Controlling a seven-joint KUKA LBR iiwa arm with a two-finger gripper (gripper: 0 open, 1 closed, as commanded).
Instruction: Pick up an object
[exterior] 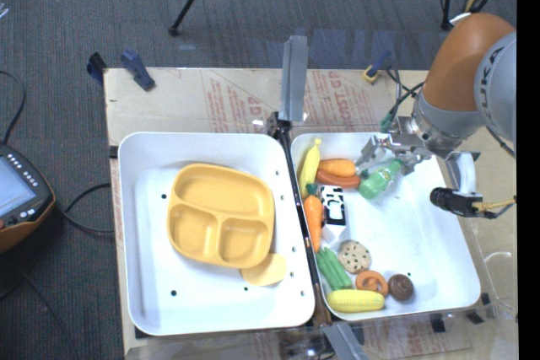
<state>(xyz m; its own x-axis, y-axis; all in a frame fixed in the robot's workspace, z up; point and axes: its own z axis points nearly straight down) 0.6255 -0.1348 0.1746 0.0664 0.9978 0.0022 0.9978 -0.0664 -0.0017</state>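
One camera looks down at a slant from above the bench (211,101), far enough to take in both white bins (139,181) whole, with dark floor beyond the bench's far edge and the arm (468,72) entering at right.

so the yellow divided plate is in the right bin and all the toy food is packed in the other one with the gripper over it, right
Not quite. The camera view shows the yellow divided plate lying in the left bin, not the right one. The rest stands: the toy food, such as the banana, carrot and corn cob, sits in the other bin, with the gripper over it by the green bottle.
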